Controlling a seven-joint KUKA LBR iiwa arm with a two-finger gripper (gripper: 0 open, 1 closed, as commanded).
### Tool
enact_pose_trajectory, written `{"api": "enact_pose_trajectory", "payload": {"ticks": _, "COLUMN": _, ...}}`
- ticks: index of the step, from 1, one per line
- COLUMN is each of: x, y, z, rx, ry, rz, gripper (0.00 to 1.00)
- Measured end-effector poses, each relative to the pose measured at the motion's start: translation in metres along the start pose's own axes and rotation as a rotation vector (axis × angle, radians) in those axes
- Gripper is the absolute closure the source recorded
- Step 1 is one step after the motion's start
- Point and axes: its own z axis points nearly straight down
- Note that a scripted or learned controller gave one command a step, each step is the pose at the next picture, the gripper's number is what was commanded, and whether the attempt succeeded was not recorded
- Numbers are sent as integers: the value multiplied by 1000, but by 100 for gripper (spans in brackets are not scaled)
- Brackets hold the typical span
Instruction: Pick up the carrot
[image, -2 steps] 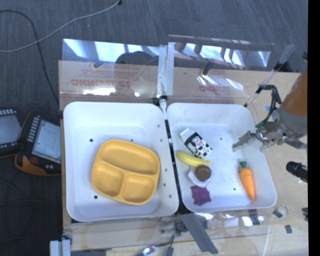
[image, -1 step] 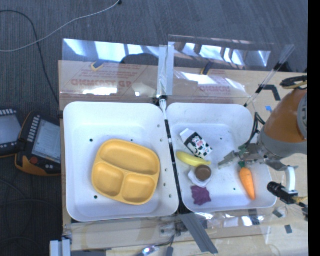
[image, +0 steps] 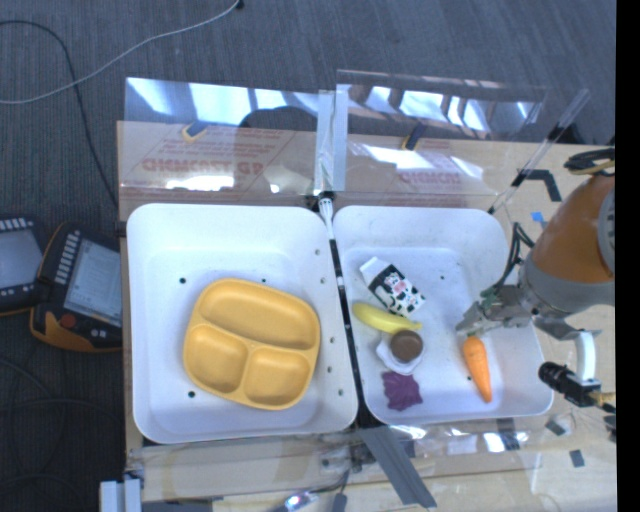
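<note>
You see the pincer (image: 478, 318), grip unclear, just above the carrot (image: 478, 367) near the right bin's (image: 440, 222) right edge.

Robotics lab: bench bins (image: 150, 260), teach pendant (image: 80, 290)

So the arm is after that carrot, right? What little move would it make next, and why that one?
Probably a short slide toward the bin's near edge, then down. The pincer sits just above the carrot's leafy top end, while the carrot lies flat in the right bin, stretching away from it toward the near wall. Centring over the orange body first should give a surer grip than its tip.
</note>
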Motion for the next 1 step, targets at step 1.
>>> {"api": "enact_pose_trajectory", "payload": {"ticks": 1, "x": 32, "y": -29, "z": -96, "rx": 5, "ry": -6, "rz": 122, "gripper": 100}}
